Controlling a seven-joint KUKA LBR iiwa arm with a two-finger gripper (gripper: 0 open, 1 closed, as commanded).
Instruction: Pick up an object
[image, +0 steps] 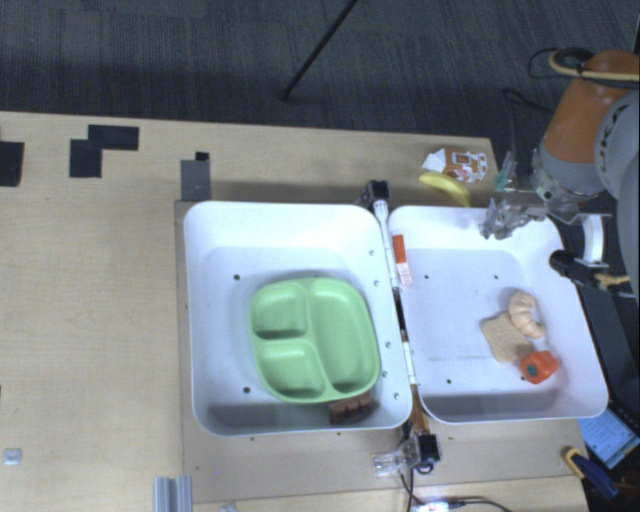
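Note:
My gripper (498, 218) hangs over the far right corner of the right bin (450, 290), well apart from the objects. In that bin's near right part lie a pale croissant-shaped toy (525, 312), a flat tan piece (503, 338) touching it, and a small orange-red object (540, 367) just in front. The left bin (215, 300) holds a green divided plate (313, 338). A brown object (350, 408) peeks out from under the plate's near edge.
A yellow banana-like item (444, 185) and a small printed packet (460, 162) lie on the bench behind the right bin. The grey and orange arm (585, 120) fills the upper right. Cables and clips (415, 455) sit at the bins' front seam.

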